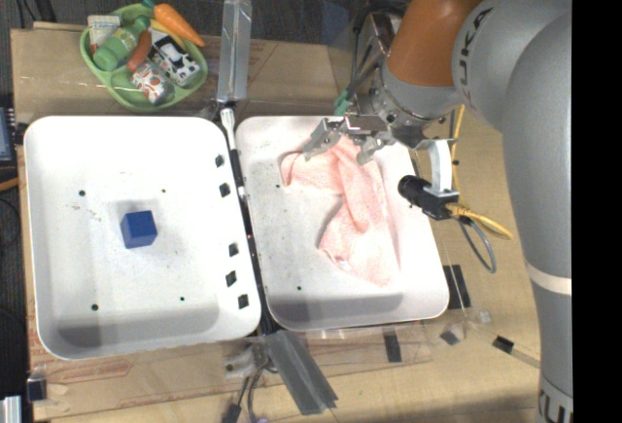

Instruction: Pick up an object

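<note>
The two-finger metal gripper (342, 141) stands with its jaws spread wide, one finger splayed toward the left of the camera view and the other toward the right, directly over the upper edge of the crumpled pink cloth (356, 212). The cloth's top fold sits between the two fingers and appears to touch them, but nothing is pinched: the jaws are apart and hold nothing

The main risk, as I judge it, is a thin or partial grasp. The fingers straddle only the cloth's top corner, so closing here could catch a single loose layer that slides out once the arm lifts, or the fingers could meet on the bin floor beside the fabric and come up bare. A soft cloth also drags: most of its bulk trails away from the jaws toward the near side of the right-hand shallow white bin (277, 299), and that hanging weight could pull the pinched edge free

Further out, the small blue cube (139, 228) lies well apart in the left-hand white bin (58, 334), far from the jaws. Beyond the bins, at the back left of the bench, a green bowl of toy food (101, 71) stands clear of the work
</note>
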`<state>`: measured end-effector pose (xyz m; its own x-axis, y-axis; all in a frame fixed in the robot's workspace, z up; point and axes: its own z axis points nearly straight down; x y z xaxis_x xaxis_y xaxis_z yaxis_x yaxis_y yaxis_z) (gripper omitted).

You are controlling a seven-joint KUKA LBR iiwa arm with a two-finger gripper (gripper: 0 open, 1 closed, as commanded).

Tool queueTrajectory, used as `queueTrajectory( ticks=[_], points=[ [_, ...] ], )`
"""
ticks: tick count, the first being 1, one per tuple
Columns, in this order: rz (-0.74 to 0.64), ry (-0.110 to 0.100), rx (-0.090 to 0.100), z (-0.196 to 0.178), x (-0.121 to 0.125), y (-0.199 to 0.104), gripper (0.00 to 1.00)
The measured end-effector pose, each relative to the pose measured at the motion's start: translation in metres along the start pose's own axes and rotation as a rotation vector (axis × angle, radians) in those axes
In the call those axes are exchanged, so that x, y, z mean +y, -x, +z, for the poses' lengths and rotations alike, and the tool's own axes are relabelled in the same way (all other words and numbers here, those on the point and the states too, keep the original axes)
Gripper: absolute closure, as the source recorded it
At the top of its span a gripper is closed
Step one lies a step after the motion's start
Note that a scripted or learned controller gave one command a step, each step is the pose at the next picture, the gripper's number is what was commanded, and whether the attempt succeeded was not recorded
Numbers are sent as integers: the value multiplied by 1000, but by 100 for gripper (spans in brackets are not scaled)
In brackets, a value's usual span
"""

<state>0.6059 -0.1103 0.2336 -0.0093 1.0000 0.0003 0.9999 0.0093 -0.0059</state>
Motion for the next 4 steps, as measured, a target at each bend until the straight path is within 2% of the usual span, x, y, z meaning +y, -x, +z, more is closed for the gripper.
queueTrajectory(
  ticks=[1, 2, 3, 4],
  points=[
    [1, 3, 0, 142, -64, 24, 0],
    [-65, 4, 1, 142, -103, 65, 0],
    [-70, 4, -1, 132, -102, 66, 100],
    [105, 3, 0, 37, -121, 14, 100]
  ],
)
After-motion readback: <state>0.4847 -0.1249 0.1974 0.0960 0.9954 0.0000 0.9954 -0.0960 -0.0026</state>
